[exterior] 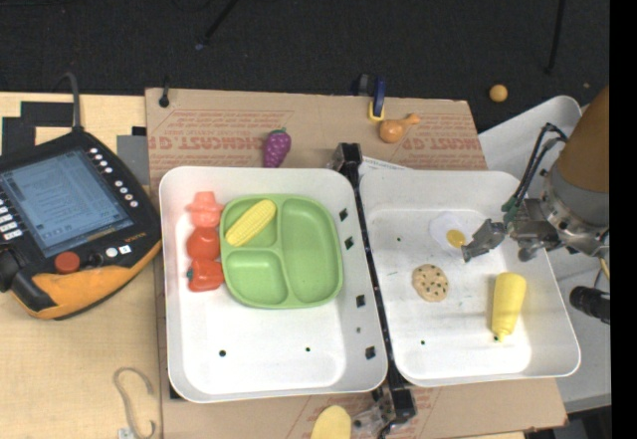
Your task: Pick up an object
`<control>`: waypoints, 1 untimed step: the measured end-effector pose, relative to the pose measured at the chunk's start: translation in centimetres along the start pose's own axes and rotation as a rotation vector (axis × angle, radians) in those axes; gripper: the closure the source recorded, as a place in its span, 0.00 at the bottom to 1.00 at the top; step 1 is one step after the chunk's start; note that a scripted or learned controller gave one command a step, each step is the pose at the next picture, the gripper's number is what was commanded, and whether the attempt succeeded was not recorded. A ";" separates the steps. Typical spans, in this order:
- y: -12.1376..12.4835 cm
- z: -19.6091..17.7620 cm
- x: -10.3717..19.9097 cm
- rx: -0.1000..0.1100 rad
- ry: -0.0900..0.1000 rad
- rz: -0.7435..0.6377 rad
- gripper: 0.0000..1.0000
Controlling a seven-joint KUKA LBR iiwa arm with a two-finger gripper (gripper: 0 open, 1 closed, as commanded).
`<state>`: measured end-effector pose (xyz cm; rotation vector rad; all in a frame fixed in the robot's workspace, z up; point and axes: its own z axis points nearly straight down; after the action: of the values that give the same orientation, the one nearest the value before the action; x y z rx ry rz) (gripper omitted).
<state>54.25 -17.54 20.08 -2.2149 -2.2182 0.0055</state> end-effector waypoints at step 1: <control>0.0 4.4 0.0 -0.001 0.000 0.000 0.00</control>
<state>54.22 -17.50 15.70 -2.2149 -2.2188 0.0050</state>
